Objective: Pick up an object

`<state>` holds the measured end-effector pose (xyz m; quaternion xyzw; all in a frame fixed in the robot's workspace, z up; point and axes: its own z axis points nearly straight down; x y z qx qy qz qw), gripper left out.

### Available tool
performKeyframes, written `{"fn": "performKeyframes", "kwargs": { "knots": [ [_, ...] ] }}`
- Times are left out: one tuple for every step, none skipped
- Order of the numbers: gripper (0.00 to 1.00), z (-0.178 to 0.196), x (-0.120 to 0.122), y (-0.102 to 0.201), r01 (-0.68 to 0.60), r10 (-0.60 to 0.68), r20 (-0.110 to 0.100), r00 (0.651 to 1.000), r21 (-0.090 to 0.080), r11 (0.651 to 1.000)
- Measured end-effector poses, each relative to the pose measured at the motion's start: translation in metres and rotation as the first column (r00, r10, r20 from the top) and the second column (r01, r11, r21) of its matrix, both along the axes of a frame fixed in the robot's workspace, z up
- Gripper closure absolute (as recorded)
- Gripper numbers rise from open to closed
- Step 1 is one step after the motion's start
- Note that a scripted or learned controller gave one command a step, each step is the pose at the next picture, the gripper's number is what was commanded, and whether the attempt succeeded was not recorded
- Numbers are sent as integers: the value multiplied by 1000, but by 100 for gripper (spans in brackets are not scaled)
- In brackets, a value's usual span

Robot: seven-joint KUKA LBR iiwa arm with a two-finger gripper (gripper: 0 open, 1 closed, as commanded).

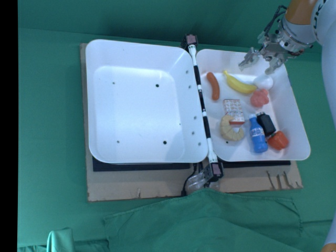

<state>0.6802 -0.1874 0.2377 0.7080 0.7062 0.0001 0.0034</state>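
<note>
My gripper [261,63] hangs open over the far part of the right bin [294,121], with nothing between its fingers. Just below it lie a yellow banana [239,84] and a small white object [263,81]. Nearby are a pink strawberry-like toy [259,97], an orange-red sausage [213,85], a small carton [233,108], a round yellow pineapple slice [231,129], a blue bottle [257,134], a black object [266,123] and a red-orange pepper [278,140].
The left bin [105,62] sits beside the right one, split from it by a black-and-white ridge [202,104]. Both rest on a cardboard sheet [136,188] over green cloth. A fold of cloth [210,219] rises at the front.
</note>
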Motion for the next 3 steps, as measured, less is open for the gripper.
{"fn": "performKeyframes", "kwargs": {
  "knots": [
    [100,14,1,-1,2,-2,7,1000,-4,1000],
    [100,-46,-30,-1,0,0,5,1000,0,1000],
    [100,-43,-114,-1,5,-5,-9,1000,4,1000]
  ]
}}
